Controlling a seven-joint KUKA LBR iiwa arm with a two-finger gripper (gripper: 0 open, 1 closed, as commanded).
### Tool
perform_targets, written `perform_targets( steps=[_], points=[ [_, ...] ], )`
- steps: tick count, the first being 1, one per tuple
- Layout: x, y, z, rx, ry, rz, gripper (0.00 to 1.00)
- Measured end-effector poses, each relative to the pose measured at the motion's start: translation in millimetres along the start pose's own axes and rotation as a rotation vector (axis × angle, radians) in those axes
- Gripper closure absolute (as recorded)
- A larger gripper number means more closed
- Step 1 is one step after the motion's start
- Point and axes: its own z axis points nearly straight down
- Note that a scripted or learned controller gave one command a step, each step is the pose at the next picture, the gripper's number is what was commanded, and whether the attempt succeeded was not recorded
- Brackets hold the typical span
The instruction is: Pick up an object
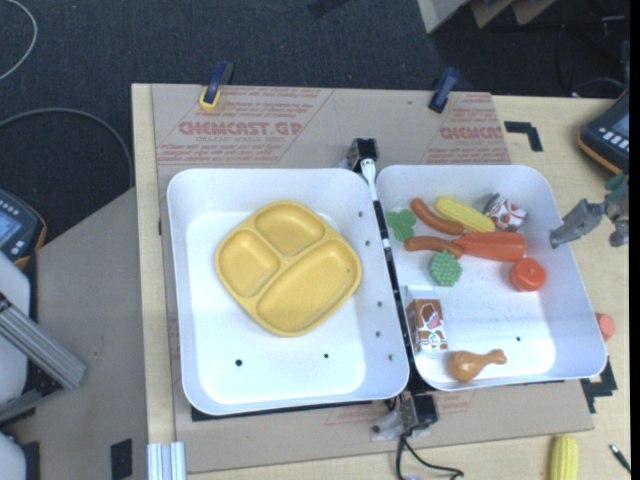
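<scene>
The right bin (560, 353) holds several toy foods. Among them are a corn cob (463, 212), a sausage (436, 216), a carrot (482, 246), a red tomato (527, 274), two green vegetable pieces (445, 268), a brown and white carton (428, 325) and a chicken drumstick (476, 364). A small red and white item (507, 212) lies at the far right of the pile. My gripper (566, 230) hangs over the bin's right rim, right of the carrot and above the tomato, with nothing seen in it.
A yellow divided plate (288, 266) lies in the left bin (200, 368). On the bench outside the right bin lie an orange ball (605, 323) and a second corn cob (563, 458). Clamps (212, 86) sit at the board's far edge.
</scene>
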Motion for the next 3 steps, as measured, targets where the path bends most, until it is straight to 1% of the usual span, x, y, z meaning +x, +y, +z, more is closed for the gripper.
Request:
perform_targets(
  steps=[1, 2, 3],
  points=[
    [25.9, -37.5, 138.0, 0.012, 0.007, 0.0, 0.0],
    [23.3, -34.1, 120.8, -0.003, -0.001, 0.001, 1.0],
    [167.8, -19.3, 98.8, -0.003, 0.003, -0.011, 1.0]
  ],
)
